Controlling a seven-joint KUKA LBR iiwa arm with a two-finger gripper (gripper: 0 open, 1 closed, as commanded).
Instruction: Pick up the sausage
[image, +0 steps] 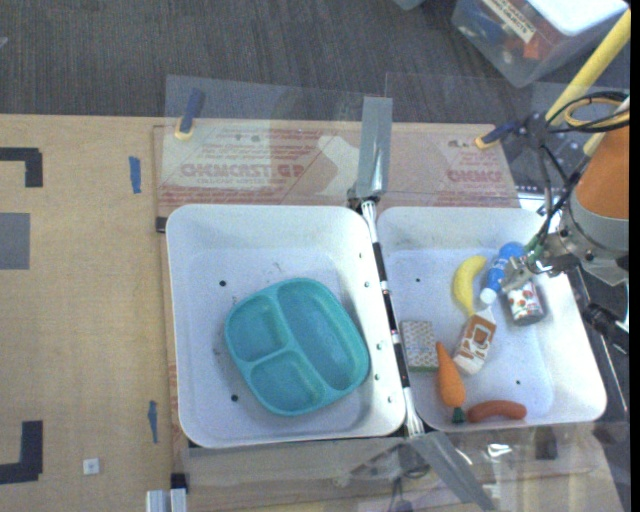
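The flat tan wooden bench carries 2 shallow white plastic bins with rounded corners, side by side and touching along a clear hinged strip. The left white bin holds 1 thing: a smooth teal plastic plate with 3 compartments and rounded edges, lying flat and turned at a slant, with nothing in its compartments. The right white bin holds the smaller things. Behind both bins stand clear plastic panels with red lettering, fixed with blue tape.

The grey arm with its glossy orange band reaches in over the right bin's far right side. Its two-finger gripper hangs low among the things at the bin's back; whether its fingers are open or closed cannot be told, and nothing can be seen held between them.

Just beside the gripper lie a curved yellow banana, a small blue rounded object and a small printed packet with a shiny surface. Nearer the front are a white and orange carton lying tilted, a speckled square sponge-like block against the bin's left wall, and a tapered orange carrot with a green tip. The smooth red-orange sausage lies flat near the front edge of the right bin, just right of the carrot's tip and well apart from the gripper.
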